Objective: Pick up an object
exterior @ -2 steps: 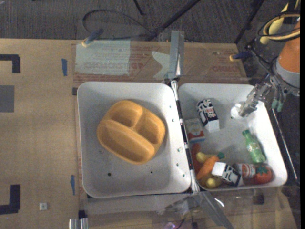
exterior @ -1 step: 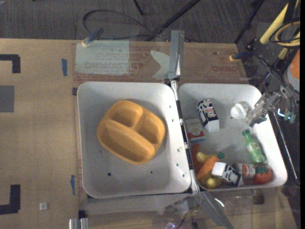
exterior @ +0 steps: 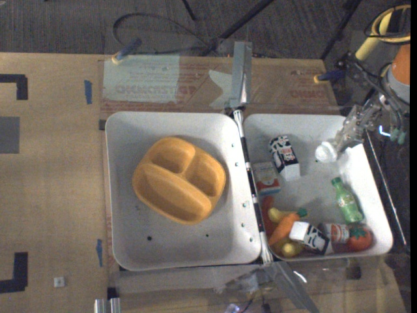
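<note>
The grey arm with its orange band [exterior: 399, 70] reaches in over the upper right corner of the right shallow white bin [exterior: 378, 194], and its two-finger gripper [exterior: 355, 126] hangs above that bin's far right rim; whether the fingers are spread or pressed together cannot be told, as they are small and blurred against the rim. A white rounded object [exterior: 326, 151] lies just below and left of the gripper, and contact between them cannot be judged. In the same bin, a small black-and-white milk carton [exterior: 285, 156] stands near the upper left, a green plastic bottle [exterior: 347, 202] lies toward the right side, and a crowded cluster sits along the near edge: an orange toy carrot [exterior: 285, 226], a second small black-and-white carton [exterior: 310, 235], and a red toy tomato [exterior: 359, 238]. The left shallow white bin [exterior: 130, 142] holds a yellow-orange divided plastic plate [exterior: 180, 179], well apart from the gripper. Both bins rest on the brown cardboard-covered table [exterior: 52, 175].
</note>
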Motion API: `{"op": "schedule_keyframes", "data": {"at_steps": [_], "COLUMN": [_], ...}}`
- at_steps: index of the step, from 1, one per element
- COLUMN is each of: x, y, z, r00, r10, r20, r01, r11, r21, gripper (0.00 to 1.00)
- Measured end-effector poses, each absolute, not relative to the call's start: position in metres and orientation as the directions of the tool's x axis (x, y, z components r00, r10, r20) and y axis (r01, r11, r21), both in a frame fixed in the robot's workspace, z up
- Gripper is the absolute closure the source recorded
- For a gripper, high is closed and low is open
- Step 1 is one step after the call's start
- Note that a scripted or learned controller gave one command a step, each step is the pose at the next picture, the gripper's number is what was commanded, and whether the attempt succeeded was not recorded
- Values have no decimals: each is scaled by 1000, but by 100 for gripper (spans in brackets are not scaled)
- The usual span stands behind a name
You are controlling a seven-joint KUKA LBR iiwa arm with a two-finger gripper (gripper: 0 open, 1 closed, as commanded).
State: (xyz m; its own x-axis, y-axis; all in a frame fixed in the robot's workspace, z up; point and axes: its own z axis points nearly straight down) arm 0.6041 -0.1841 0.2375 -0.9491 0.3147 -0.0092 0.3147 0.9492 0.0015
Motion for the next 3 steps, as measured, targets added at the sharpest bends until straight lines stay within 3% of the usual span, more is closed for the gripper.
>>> {"op": "schedule_keyframes", "data": {"at_steps": [1, 2, 3], "x": [606, 547, 549], "y": [-184, -202, -202], "z": [250, 240, 252], "r00": [-949, -999, -999], "r10": [315, 48, 50], "r20": [-20, -4, -13], "r01": [315, 48, 50], "r11": [949, 999, 999], "r21": [4, 0, 0], "gripper": [100, 100, 100]}}
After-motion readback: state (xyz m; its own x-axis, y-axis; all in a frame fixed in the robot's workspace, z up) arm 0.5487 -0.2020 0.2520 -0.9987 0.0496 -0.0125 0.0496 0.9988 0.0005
